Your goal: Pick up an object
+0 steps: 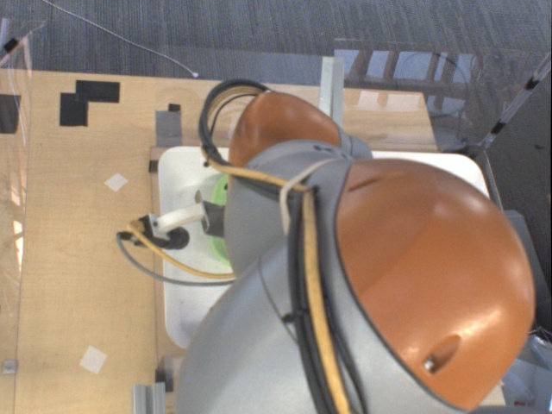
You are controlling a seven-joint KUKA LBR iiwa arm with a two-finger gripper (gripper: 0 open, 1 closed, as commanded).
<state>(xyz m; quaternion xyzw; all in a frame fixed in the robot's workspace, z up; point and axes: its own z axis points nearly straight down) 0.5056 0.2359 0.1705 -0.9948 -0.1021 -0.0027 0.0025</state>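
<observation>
My arm is very close to the camera and covers most of both bins. A lime green object peeks out from behind the arm inside the left white bin, with another sliver of green lower down. The wrist end of the arm reaches down over that green object, and the gripper itself is hidden behind the arm's grey and orange body. A white fitting with yellow and black cables sticks out to the left of the wrist.
The wooden bench spreads to the left, with black marker shapes and small white tags. The right bin's rim shows behind the arm. Clear panels and a metal frame stand at the back.
</observation>
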